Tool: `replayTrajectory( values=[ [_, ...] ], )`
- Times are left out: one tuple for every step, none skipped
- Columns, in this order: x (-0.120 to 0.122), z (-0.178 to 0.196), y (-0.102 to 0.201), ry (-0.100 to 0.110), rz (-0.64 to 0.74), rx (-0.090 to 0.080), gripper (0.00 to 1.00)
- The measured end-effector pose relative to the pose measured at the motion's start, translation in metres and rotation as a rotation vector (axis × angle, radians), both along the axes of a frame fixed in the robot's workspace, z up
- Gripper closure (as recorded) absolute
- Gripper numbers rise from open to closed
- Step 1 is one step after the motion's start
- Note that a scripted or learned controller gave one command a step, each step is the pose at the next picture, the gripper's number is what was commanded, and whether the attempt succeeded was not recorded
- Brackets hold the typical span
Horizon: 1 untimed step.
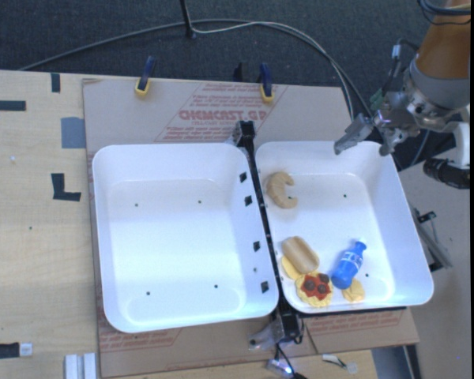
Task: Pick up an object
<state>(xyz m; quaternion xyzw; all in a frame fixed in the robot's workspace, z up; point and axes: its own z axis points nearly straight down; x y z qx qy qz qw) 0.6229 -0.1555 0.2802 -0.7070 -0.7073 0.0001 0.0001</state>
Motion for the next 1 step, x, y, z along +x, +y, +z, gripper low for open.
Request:
replayTrajectory(
  values=[
    [0.0066,-0.0723,0.0365,0.005,0.002,0.001,0.00]
  ],
)
